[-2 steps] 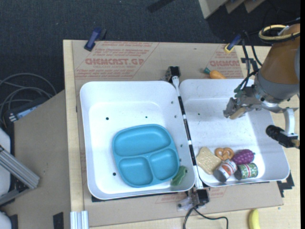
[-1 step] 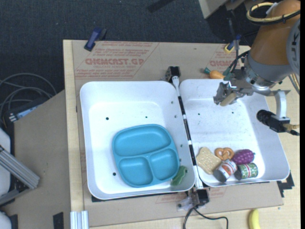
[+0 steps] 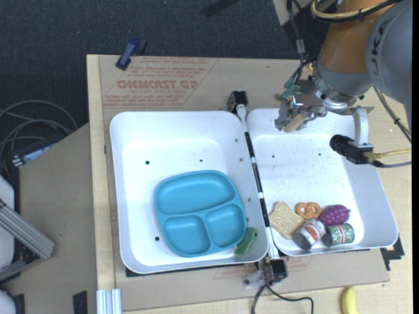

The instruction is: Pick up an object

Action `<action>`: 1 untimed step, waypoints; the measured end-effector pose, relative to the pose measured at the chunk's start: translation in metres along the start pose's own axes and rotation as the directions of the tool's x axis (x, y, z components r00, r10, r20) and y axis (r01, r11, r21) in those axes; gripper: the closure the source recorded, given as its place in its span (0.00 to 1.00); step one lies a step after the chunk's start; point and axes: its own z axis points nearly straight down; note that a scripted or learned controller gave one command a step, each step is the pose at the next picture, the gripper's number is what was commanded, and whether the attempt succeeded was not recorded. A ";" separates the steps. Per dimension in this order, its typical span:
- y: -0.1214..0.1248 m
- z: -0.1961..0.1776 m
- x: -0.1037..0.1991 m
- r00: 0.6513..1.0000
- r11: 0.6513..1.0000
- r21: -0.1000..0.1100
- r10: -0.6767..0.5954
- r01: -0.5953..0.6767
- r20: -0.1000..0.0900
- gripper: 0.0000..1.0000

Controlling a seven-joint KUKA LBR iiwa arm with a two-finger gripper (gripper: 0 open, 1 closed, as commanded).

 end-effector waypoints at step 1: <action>0.038 0.002 0.073 1.000 1.000 0.000 -0.001 0.001 -0.001 1.00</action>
